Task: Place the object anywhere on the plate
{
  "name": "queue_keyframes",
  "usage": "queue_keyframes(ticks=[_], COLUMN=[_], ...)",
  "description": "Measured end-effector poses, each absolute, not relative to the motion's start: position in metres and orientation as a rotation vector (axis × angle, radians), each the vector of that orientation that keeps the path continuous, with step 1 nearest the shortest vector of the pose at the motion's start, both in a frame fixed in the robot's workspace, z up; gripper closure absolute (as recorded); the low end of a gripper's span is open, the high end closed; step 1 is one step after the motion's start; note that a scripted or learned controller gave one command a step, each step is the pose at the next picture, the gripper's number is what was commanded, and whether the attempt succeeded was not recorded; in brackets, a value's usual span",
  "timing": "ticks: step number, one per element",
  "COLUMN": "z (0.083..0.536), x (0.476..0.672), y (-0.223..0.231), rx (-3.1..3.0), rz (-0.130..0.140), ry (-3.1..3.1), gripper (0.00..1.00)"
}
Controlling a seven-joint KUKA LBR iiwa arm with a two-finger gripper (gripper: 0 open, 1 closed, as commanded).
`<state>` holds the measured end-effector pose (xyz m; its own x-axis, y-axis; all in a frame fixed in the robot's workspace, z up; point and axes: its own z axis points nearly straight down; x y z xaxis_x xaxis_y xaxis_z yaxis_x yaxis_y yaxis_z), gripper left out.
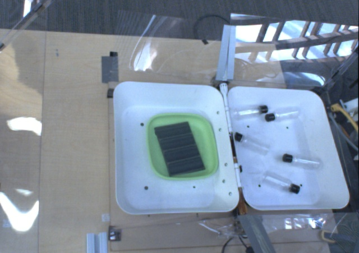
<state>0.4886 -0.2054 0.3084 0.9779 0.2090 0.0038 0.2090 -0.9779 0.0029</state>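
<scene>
Right bin (331, 151) holds five clear vials with black caps, scattered apart on its floor, likely spares. Left bin (126, 134) carries the green plate (154, 134), centred. Dark ribbed block (179, 148), probably the task's object, lies flat on the plate, slightly skewed, fully inside the rim; placement looks done. Tool state: cannot tell. Desk (67, 134) pale wood.

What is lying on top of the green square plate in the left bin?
A dark grey ribbed rectangular block lies tilted on the green square plate, inside its rim. The plate's centre beneath the block is covered, so unseen.
</scene>
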Motion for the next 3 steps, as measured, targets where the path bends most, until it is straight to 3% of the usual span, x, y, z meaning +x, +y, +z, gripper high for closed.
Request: queue_keyframes(ticks=[1,3], z=[0.326,0.313], x=[0.489,0.489], y=[-0.206,-0.205], rx=[3.118,3.122], rz=[0.011,0.007], ry=[0.33,0.326], gripper=[0.0,0.0])
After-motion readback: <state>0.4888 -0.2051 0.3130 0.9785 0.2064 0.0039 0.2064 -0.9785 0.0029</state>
